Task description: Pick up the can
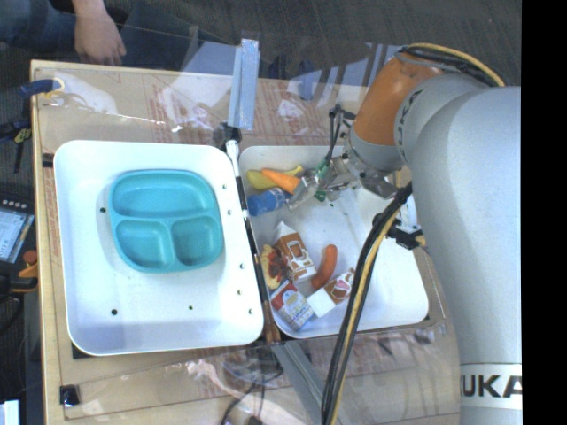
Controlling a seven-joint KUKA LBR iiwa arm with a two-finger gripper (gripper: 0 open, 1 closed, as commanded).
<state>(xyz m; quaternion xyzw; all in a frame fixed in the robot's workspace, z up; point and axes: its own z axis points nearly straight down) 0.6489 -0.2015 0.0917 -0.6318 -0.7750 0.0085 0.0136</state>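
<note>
Near rim: the right bin [412,312] held its clutter at its 6 o'clock end, a small carton [293,309] and a ketchup-style packet [341,283] lying close together against the front wall.

Mid bin: a sausage [325,266] lay slanted just past them, with a brown printed pouch [296,257] at its 9 o'clock side.

Left bin: the left bin [80,317] carried a teal divided tray [166,217], well apart from the work.

Can: the can [265,204], blue and lying on its side, sat in the far left corner of the right bin, hard by the wall between the bins. Its long axis ran roughly 9 to 3 o'clock.

Neighbours: a carrot [283,181] and a banana [260,180] lay just beyond the can, at its 12 o'clock, probably near enough to foul a grasp.

Key relation: the can lay at about 8 o'clock from the gripper [312,189], close by, its nearer end towards the fingers.

Gripper state: the metal fingers looked slightly spread with nothing visibly pinched, though they were small and cluttered, so I could not tell for certain.

Arm pose: the arm [461,175] reached in from 3 o'clock, its orange band [390,96] high over the bin's far edge, wrist angled down towards 9 o'clock.
</note>
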